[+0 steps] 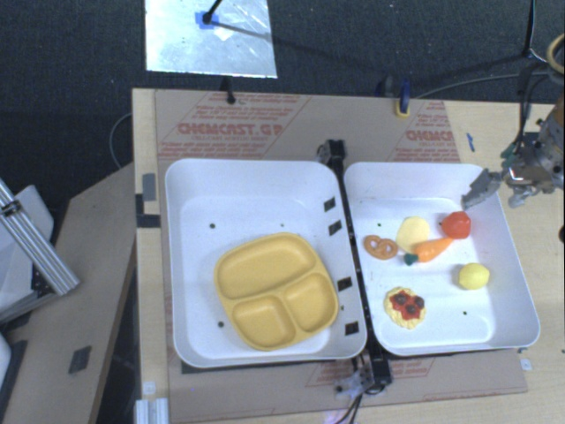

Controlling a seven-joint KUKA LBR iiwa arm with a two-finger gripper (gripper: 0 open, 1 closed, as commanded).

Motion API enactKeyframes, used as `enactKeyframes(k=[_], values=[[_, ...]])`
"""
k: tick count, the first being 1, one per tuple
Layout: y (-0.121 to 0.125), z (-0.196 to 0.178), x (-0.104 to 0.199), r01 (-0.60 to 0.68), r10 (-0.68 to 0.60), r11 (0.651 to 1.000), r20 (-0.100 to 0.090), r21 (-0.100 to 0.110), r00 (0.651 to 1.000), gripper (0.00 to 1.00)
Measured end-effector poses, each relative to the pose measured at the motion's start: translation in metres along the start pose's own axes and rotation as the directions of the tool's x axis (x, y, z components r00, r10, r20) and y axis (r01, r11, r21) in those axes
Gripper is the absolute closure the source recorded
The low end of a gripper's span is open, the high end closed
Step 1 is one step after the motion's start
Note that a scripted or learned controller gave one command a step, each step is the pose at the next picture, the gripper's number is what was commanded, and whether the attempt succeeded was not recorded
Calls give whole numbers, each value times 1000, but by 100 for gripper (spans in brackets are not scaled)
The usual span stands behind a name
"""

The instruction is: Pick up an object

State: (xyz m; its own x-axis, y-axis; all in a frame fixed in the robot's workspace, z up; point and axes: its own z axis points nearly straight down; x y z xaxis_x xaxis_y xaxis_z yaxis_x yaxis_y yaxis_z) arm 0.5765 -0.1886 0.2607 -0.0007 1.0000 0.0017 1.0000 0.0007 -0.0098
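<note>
Fingers apart, nothing between them: gripper hangs over right bin's far-right edge, just above toy tomato. Carrot, pretzel, lemon, mini pizza lie untouched. Pick not yet begun; descent, closing, lift outstanding.

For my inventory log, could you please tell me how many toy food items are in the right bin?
6: tomato top right, pale piece, carrot, pretzel left, lemon right, pizza at the front.

Grey metal pincer, slim grey fingers, boxy wrist block, teal-green wiring.
</note>
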Motion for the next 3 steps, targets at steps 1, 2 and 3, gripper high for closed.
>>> enactKeyframes(k=[1, 2, 3], values=[[2, -7, 1, 4, -4, 1000, 2, -12, 1000, 0], [5, 54, -3, 1, -1, 1000, 2, -7, 1000, 0], [11, 110, -11, 1, -1, 1000, 2, -8, 1000, 0]])
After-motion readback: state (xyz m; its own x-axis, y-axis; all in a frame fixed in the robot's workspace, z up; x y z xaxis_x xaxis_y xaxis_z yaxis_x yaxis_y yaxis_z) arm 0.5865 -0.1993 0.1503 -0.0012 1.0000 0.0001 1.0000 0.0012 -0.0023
